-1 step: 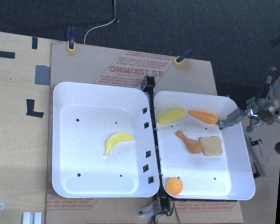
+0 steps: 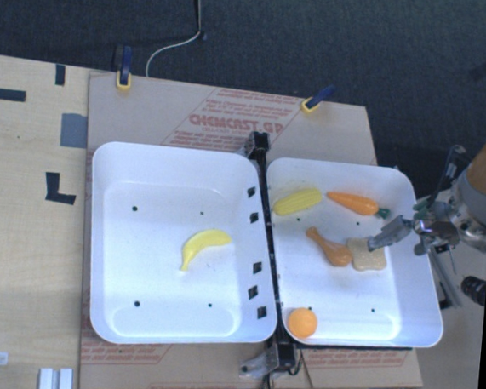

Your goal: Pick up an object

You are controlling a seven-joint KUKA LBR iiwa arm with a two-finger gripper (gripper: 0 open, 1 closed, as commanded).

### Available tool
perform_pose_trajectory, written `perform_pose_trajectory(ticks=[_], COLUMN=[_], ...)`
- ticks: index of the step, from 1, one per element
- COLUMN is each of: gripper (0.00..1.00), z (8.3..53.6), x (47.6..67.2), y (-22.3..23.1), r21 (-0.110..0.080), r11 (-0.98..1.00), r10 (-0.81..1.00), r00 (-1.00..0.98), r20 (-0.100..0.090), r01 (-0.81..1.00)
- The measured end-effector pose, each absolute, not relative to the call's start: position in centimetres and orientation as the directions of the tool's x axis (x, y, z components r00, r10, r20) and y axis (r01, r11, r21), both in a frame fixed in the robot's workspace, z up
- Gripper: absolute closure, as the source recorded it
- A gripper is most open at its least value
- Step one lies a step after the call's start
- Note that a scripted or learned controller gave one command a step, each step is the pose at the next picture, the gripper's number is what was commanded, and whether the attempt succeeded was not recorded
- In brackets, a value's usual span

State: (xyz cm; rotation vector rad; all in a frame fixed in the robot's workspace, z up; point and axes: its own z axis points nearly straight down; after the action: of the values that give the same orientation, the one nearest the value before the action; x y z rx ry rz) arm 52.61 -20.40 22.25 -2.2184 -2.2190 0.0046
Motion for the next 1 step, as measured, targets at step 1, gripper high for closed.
perform_pose_trajectory(ticks=[1], gripper=[0.00], z=[22.93], x=[48.44], y=[-18.36], r21=[-0.004], r11=[-0.001], r10=[1.000], r00=[0.001], r20=[0.001], r01=[1.000])
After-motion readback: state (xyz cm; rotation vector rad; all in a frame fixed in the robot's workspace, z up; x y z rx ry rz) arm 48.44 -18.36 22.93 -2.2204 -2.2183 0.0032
